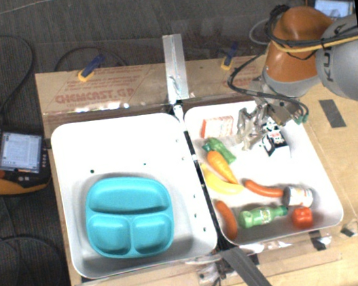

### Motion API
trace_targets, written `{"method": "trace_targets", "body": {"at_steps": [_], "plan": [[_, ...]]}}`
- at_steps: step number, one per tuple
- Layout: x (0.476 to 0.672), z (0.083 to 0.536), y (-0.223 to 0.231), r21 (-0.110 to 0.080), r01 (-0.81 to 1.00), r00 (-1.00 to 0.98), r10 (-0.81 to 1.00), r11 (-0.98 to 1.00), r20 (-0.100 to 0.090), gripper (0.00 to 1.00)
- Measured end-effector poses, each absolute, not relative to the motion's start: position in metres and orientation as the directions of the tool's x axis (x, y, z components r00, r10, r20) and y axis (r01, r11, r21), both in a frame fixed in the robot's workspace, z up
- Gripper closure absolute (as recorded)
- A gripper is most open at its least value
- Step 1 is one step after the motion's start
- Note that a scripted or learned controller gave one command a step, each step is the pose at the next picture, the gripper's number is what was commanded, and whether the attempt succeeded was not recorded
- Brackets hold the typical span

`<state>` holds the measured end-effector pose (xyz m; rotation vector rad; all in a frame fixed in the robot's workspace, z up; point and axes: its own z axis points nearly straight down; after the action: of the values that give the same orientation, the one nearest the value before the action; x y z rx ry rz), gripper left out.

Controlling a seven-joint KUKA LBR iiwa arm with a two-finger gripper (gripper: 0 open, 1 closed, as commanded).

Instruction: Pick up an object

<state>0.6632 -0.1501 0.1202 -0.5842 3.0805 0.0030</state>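
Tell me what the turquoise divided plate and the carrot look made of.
The turquoise divided plate looks like molded plastic with a smooth, slightly satin finish: even color, rounded compartment ridges, soft highlights. The carrot appears to be a plastic toy: uniform orange body, flat green top and a faint sheen, though rubber cannot be ruled out.

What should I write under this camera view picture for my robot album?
Grey robot arm's gripper hovers over the right white bin of toy food, beside a turquoise divided plastic tray in the left white bin.
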Motion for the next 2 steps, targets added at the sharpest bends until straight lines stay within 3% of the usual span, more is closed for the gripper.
{"method": "trace_targets", "body": {"at_steps": [1,2], "plan": [[0.673,0.090,-0.213,0.007,-0.611,-0.792,-0.610,0.792,-0.013,1.00],[0.670,0.189,-0.187,-0.003,-0.841,-0.541,-0.841,0.541,-0.006,1.00]]}}
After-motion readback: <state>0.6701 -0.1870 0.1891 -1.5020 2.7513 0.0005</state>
